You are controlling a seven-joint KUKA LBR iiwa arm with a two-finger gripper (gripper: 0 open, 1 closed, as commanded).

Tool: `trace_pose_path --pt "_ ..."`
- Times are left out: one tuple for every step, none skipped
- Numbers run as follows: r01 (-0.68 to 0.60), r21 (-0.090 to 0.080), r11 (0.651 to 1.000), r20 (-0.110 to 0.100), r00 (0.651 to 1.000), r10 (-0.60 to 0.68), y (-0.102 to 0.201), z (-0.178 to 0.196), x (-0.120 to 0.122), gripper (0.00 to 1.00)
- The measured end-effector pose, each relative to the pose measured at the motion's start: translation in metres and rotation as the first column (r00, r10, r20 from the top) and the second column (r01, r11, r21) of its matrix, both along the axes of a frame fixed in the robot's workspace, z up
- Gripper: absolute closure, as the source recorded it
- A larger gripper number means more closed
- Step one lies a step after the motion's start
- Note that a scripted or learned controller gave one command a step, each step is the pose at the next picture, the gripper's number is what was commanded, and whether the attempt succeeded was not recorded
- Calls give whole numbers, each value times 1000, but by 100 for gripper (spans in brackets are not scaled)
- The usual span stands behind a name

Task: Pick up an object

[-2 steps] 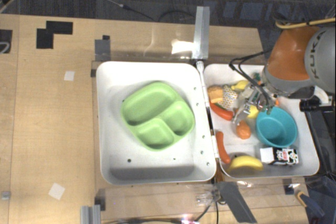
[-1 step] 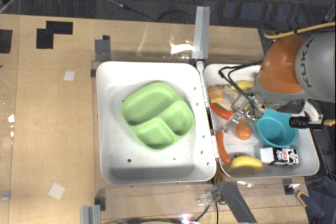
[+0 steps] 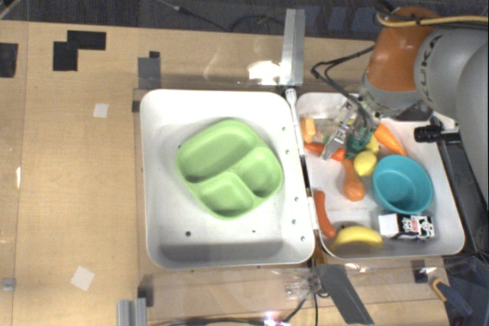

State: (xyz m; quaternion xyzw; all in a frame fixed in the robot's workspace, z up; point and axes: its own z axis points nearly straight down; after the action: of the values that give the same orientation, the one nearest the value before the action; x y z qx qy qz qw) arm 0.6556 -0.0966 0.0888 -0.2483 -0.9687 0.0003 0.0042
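Observation:
The right bin (image 3: 452,234) holds several small objects. Among them are a teal bowl (image 3: 401,183), a yellow lemon (image 3: 366,163), an orange carrot (image 3: 389,138), a banana (image 3: 357,237) and a red chili (image 3: 324,214). My gripper (image 3: 345,137) hangs low over the back left part of this bin, just above the lemon and beside an orange and yellow item (image 3: 309,130). Clutter around the tips hides how it stands. I see nothing lifted clear of the bin.
A green divided plate (image 3: 229,166) lies in the left bin (image 3: 153,179). A black and white box (image 3: 416,226) and a small white cube (image 3: 388,224) sit at the right bin's front. An orange piece (image 3: 352,184) lies left of the bowl. A metal post (image 3: 293,50) stands behind the bins.

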Motion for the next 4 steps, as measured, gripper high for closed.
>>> trace_pose_path --pt "-6 -4 1000 -4 1000 6 -1 10 -1 100" --pt "63 -1 998 29 998 -63 37 130 1 100" --pt "185 -4 983 10 983 -185 -39 61 -87 100" --pt "179 -2 984 14 984 -179 -36 63 -85 0"
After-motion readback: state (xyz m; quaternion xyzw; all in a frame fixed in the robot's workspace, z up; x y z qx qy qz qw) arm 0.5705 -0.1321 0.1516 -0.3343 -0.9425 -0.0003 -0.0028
